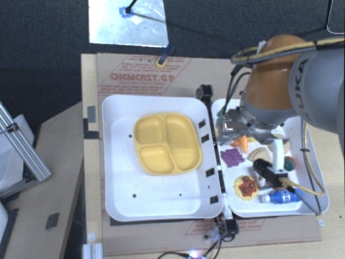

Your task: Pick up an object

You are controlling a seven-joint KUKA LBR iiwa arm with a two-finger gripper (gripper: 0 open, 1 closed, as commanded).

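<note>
In the camera view, the step in hand looks like the descent toward a pick: the grey arm [302,85], its orange band bulging above the wrist, reaches in over the right bin [319,183] from the right side, and the gripper [229,127] hangs low near that bin's upper-left corner, close to the divider shared with the left bin [116,144]. Whether the gripper is spread or closed cannot be told, since the wrist hides most of it, and nothing can be seen held by it. The nearest candidate is an orange carrot [243,143] just below the gripper, with a purple grape bunch [232,157] beside it toward the bin's left edge; a small pizza [246,188] and a blue bottle [280,198] lie along the front edge. The next move probably calls for settling on 1 piece, likely the carrot, and closing cleanly without snagging its neighbours. The yellow 3-compartment plate [164,143] sits in the middle of the left bin.
</note>
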